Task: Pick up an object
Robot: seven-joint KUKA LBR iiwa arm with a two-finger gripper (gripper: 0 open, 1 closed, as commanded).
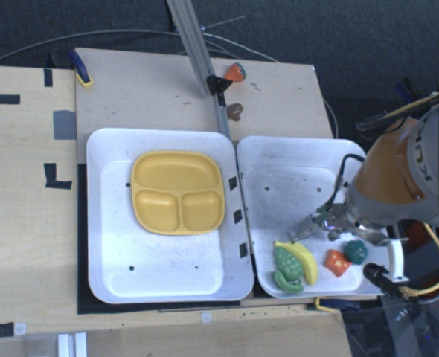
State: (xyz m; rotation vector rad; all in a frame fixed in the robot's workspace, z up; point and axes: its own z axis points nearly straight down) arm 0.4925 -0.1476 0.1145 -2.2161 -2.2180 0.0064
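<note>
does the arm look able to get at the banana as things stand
Probably yes. The end effector hangs over the right bin just above the banana, whose top lies bare, though a green toy presses against its left side.

You have the divided plate (178,192) in the left bin (104,274); banana (303,259), corn (286,261) and two small toys (346,257) crowd the right bin's (279,162) near corner.

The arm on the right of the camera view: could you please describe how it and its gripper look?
The arm is bulky and rounded, with a broad orange band above a grey wrist section. A dark cable loops along its left side. The gripper is a small metallic grey piece with some green at its base.
</note>
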